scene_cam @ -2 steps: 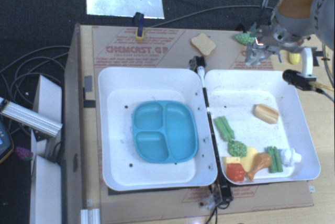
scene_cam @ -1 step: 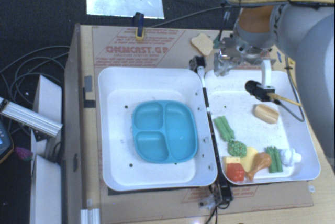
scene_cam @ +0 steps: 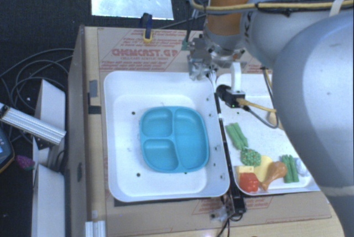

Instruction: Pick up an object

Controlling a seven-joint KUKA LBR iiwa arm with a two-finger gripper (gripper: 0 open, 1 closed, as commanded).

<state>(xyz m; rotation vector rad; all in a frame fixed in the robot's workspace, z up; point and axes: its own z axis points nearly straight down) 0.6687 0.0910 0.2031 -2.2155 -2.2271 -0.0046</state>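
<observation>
A light blue divided plate (scene_cam: 174, 139) lies flat in the left white bin (scene_cam: 124, 119). In the near end of the right bin (scene_cam: 276, 189) lie toy foods: a bunch of green beans (scene_cam: 237, 135), a broccoli floret (scene_cam: 250, 156), a yellow piece (scene_cam: 265, 163), a red piece (scene_cam: 249, 181), a tan drumstick (scene_cam: 274, 174) and another green bunch (scene_cam: 290, 168). My gripper (scene_cam: 200, 68) hangs over the far edge of the left bin, close to the divider between the bins, well behind the plate and the foods. Nothing shows in its grasp.
The big grey arm (scene_cam: 310, 64) covers the far and right parts of the right bin. The bins rest on a cardboard sheet (scene_cam: 138, 53) with a yellow and blue clamp (scene_cam: 147, 28) at its far edge. Cables and a metal rail (scene_cam: 33, 122) lie off the left.
</observation>
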